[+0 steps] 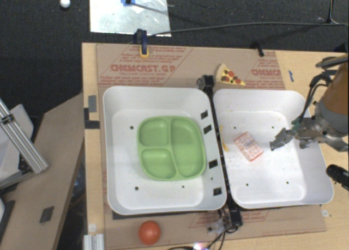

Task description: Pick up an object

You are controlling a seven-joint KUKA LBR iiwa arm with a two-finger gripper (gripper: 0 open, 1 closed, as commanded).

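Note:
A small pink-and-white packet (247, 146) lies flat on the floor of the right bin (262, 194), left of its middle. My gripper (282, 139) hangs over the same bin, a little to the right of the packet and apart from it. The arm comes in from the right edge, grey with an orange band. The gripper's tip is dark and small in the camera view, and nothing shows between its fingers. A green sectioned plate (171, 147) rests in the middle of the left bin (117, 189).
A toy pizza slice (230, 75) lies on the board behind the bins. An orange ball (149, 232) sits on the board in front of the left bin. A blue clamp (142, 42) grips the board's back edge. A metal frame (22, 140) stands at the left.

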